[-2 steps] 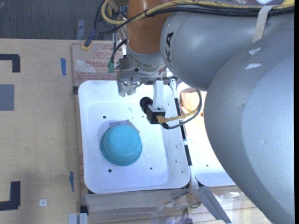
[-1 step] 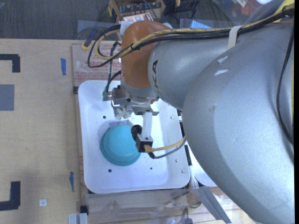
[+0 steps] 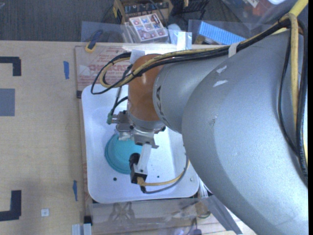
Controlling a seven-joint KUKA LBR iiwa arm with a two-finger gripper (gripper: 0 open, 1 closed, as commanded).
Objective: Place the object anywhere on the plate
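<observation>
A teal plate [image 3: 113,153] lies in the white bin [image 3: 95,131], left of the bin's middle. My gripper [image 3: 126,134] hangs straight over the plate's right half, and the wrist and its orange band [image 3: 142,94] hide most of it from above. A small green bit [image 3: 109,117] shows at the gripper's left side; I cannot tell what it is, or whether it is held. The grey arm covers the plate's right edge and the whole right side of the view.
The bin's near left part is bare white floor. Behind the bin lies a cardboard sheet [image 3: 98,62] with a yellow-handled tool [image 3: 91,45] on it. The wooden bench [image 3: 39,131] to the left carries blue tape marks [image 3: 66,70] and black markers.
</observation>
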